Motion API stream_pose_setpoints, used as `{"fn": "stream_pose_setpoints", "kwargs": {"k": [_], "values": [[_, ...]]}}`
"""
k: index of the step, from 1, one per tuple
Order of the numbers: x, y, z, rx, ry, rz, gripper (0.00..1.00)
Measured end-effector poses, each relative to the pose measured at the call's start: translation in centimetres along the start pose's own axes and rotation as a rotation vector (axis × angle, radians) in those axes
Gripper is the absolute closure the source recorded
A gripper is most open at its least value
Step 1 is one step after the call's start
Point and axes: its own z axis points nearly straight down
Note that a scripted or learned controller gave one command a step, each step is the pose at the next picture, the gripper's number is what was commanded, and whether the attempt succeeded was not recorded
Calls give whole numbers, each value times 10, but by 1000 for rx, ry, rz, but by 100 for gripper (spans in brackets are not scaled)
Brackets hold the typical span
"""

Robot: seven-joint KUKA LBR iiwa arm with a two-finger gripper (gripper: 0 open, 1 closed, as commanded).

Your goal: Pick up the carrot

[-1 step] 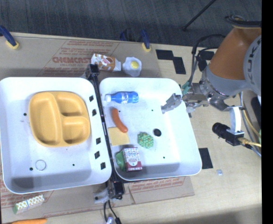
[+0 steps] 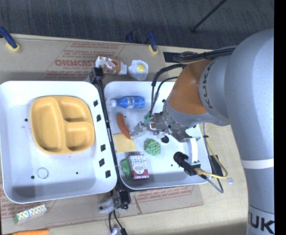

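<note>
The carrot point(image 2: 123, 125) is a small orange stick lying in the right bin point(image 2: 133, 88), near its left wall and below a blue bottle point(image 2: 128, 102). My gripper point(image 2: 142, 127) hangs low over the right bin, just right of the carrot, with its tip close to the carrot's lower end. I cannot make out any contact between them. The grey arm with its orange band point(image 2: 189, 92) covers the right part of that bin.
A yellow cheese slice point(image 2: 123, 142), a green bumpy ball point(image 2: 152, 147) and a red-and-green carton point(image 2: 138, 166) lie below the carrot. The left bin point(image 2: 15, 180) holds a yellow divided tray point(image 2: 63, 123). Small items point(image 2: 139, 69) sit behind the bins.
</note>
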Motion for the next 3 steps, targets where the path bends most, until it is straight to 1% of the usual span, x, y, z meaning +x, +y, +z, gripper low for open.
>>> {"fn": "stream_pose_setpoints", "kwargs": {"k": [1, 2, 3], "values": [[0, 0, -11, 1, 0, -4, 100], [-13, -33, -217, -7, -3, -90, 100], [-60, -68, -266, -7, -4, -136, 100]]}}
